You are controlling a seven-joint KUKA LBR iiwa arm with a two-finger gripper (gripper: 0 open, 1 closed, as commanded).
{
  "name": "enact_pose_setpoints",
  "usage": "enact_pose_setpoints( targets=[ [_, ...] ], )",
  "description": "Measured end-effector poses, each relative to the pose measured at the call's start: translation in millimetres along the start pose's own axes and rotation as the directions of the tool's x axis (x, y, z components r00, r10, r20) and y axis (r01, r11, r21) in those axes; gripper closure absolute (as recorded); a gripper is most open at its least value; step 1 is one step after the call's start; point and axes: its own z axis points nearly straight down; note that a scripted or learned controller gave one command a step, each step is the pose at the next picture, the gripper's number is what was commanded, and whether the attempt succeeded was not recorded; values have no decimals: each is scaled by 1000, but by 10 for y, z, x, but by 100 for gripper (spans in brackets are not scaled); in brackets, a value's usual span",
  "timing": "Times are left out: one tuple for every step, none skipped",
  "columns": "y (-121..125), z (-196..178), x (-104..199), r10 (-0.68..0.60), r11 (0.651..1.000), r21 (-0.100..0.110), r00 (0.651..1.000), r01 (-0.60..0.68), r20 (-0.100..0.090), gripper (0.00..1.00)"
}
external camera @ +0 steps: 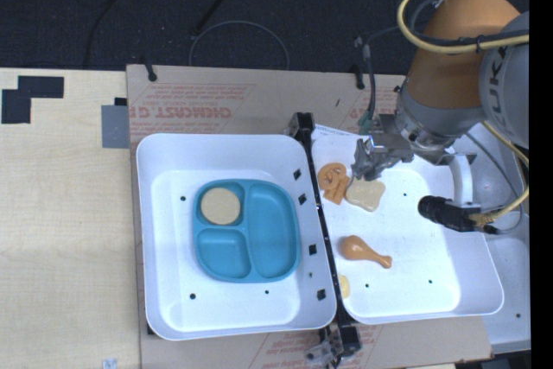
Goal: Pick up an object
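Starting far left: pale wood bench top (60, 229) w/ a couple of dark patches up near its back edge, then a cardboard sheet (216, 104) w/ red print lying under both bins. Left bin (164, 160), shallow white, holds a blue divided tray (259, 238) sitting roughly mid-bin. In the tray's upper-left compartment there's a round tan disc (219, 206), flat, cookie-like. Other two compartments show just blue.

Across the black divider strip (313, 203) btwn the bins and into the right bin (432, 289). Right by its left wall, a curled orange-brown pretzel-shaped piece (332, 181). Touching it on the right, a cream-coloured chunk (365, 194), looks like a bread or tofu slice. Lower down, a brown drumstick-shaped toy (363, 251), lying flat, thin end pointing right, well apart from the two above. A small yellowish bit (344, 286) pokes out near the divider at the bin's lower left.

Gripper (370, 162) is down just above the cream chunk's top edge, at or very near it; fingers are a dark tangle from this angle, can't tell if spread or closed, and nothing visibly pinched. Behind it the grey arm w/ its orange band (462, 22) comes in from the right, yellow cable looped around.
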Motion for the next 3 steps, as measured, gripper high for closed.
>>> enact_pose_setpoints(
  targets=[
    [26,179,413,1,1000,2,1000,-1,1,100],
    [-27,399,898,0,1000,3,1000,0,1,100],
    [-34,503,1350,1,1000,2,1000,-1,1,100]
  ],
)
